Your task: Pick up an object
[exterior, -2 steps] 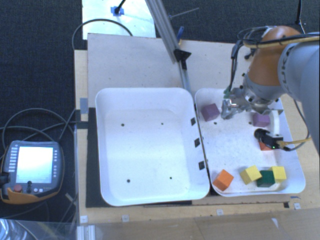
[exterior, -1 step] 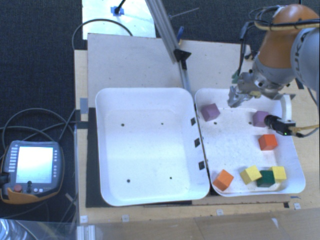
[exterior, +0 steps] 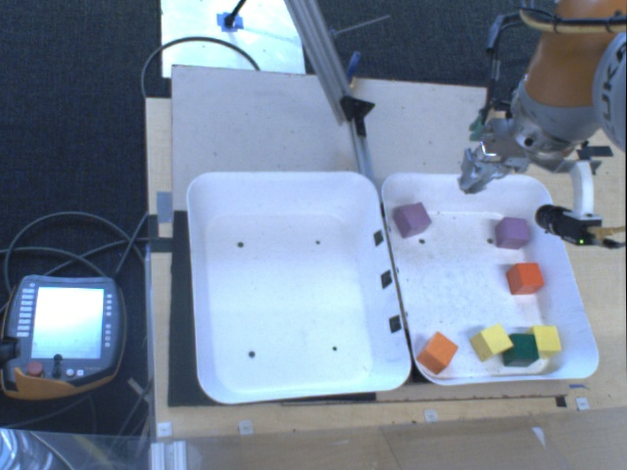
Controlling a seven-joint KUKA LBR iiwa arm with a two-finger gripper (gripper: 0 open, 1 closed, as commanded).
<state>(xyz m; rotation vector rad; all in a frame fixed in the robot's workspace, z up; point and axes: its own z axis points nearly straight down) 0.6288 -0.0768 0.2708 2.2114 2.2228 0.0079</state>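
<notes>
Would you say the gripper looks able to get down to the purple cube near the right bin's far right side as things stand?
Probably yes. The gripper hangs over the right bin's far edge, close to the purple cube, which sits apart from the orange cube with bare floor around it and nothing above.

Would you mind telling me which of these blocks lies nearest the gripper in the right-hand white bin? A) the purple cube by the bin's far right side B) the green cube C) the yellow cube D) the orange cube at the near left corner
A: the purple cube sits just below the gripper, which hovers over the far edge of the right-hand white bin; the others lie along the near side.
</notes>
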